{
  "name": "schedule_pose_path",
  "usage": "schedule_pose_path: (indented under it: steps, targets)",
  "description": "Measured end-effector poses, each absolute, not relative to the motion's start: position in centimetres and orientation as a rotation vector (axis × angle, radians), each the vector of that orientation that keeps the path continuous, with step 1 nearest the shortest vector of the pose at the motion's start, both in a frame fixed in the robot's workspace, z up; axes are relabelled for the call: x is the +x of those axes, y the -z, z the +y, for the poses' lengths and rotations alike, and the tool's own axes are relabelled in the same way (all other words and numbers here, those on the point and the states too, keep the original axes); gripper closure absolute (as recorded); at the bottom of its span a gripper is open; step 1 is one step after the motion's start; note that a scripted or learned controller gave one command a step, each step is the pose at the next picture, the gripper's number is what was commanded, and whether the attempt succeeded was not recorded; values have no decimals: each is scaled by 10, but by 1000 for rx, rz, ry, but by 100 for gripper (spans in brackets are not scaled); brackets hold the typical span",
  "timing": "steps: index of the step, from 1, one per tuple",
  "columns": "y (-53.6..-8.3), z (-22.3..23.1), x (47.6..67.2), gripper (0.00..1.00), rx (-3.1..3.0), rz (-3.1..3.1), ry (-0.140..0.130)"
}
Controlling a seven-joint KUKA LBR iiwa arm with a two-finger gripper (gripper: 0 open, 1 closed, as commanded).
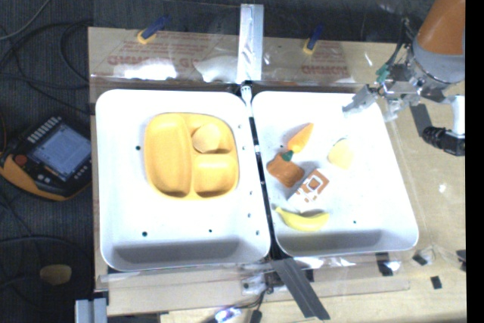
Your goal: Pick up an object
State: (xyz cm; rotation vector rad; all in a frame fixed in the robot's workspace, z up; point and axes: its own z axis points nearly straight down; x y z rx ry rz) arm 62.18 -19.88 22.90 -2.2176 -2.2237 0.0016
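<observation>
The right bin (393,185) holds several small items. There is an orange carrot-like piece (300,137), a brown and orange piece (285,171), and a white and orange block (311,186). A yellow banana (302,219) and a pale yellow piece (341,154) lie there too. My gripper (367,99) hangs over the bin's far right corner, above and to the right of these items and touching none of them. The arm's orange band (445,15) rises at the right edge of the view.
The left bin (121,193) holds a yellow divided tray (170,155) with a round tan piece (206,138) in it. A handheld controller (47,157) lies on the floor to the left. Clamps (151,29) and plastic sheeting run behind the bins.
</observation>
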Motion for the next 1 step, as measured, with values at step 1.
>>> schedule_pose_path:
  steps: [1]
  targets:
    - [-166, -152, 661, 0, -2053, -2378, -5]
